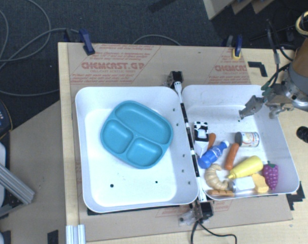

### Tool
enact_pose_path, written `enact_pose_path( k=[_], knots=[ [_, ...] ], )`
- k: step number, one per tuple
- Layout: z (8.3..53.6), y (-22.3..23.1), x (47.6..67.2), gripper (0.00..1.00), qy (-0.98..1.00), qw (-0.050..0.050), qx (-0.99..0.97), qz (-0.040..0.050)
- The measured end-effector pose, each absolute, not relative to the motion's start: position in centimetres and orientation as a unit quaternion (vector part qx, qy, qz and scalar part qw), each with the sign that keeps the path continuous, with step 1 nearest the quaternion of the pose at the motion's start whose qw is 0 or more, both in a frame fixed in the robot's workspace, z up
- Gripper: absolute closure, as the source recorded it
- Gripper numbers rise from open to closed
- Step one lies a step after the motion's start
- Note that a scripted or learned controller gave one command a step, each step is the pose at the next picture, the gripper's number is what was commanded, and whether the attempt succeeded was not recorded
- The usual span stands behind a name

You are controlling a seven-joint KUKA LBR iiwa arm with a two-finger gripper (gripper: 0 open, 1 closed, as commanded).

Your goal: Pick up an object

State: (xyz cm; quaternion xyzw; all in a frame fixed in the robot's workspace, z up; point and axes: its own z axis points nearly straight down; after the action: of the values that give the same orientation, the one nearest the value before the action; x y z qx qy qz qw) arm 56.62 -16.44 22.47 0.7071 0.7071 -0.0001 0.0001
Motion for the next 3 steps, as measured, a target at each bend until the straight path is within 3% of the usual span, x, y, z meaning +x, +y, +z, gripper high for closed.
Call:
enact_pose_path(
  k=[1,2,3],
  knots=[
    [7.8,-15.9,49.5,0.00,0.706,-0.005,0.708,-0.0022],
    [8.5,-20.7,55.7,0.00,0.707,0.004,0.707,0.0004],
    [9.0,-13.8,61.9,0.00,0.710,0.002,0.704,0.0026]
  ],
)
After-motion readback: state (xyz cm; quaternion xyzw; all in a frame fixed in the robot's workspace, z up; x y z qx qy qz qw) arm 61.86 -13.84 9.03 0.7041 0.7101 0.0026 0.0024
